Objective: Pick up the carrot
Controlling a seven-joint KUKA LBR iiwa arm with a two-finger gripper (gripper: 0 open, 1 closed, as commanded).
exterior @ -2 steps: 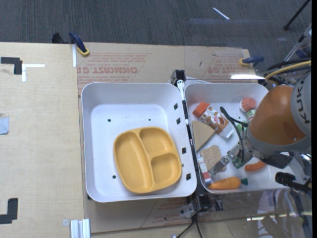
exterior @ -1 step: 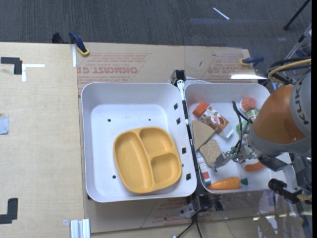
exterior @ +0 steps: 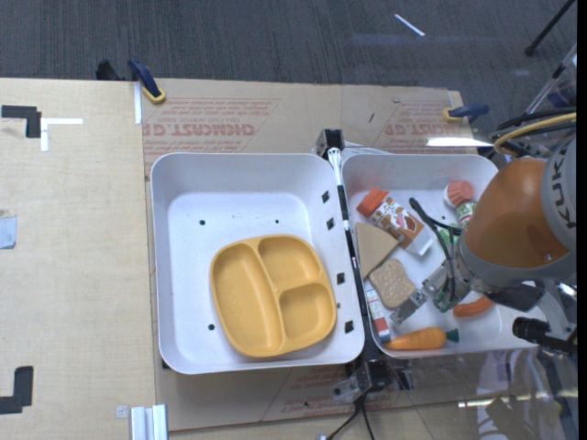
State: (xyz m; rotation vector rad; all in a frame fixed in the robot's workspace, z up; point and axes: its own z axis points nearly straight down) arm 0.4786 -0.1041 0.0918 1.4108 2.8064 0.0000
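Two white bins sit side by side on the desk (exterior: 73, 273). The left bin (exterior: 174, 246) holds a yellow plate (exterior: 272, 294) with three compartments, lying slightly toward that bin's near right corner. The right bin (exterior: 415, 165) is cluttered.

The carrot (exterior: 417, 340) lies flat along the near wall of the right bin, its green stub end pointing right and its tip pointing left toward the divider between the bins. Nothing is touching it from above. Just past its tip, a small packet with a red and white label (exterior: 375, 310) runs along the divider. Behind the carrot sits a slice of toast (exterior: 395, 283), and behind that a tan flat piece (exterior: 376, 244). Farther back lies an orange and white carton (exterior: 390, 216) at a slant, and near the far right corner a small round red-and-white thing (exterior: 459, 192) (too small to name).

The arm (exterior: 514, 218) comes in from the right, its orange band large over the right bin's right side. The jaws (exterior: 441, 287) hang down over the bin's middle, just right of the toast and a little behind the carrot, apart from it. Whether the jaws are apart or together I cannot tell; dark parts and green wiring blur them. A reddish-orange thing (exterior: 473, 307) lies just right of them.
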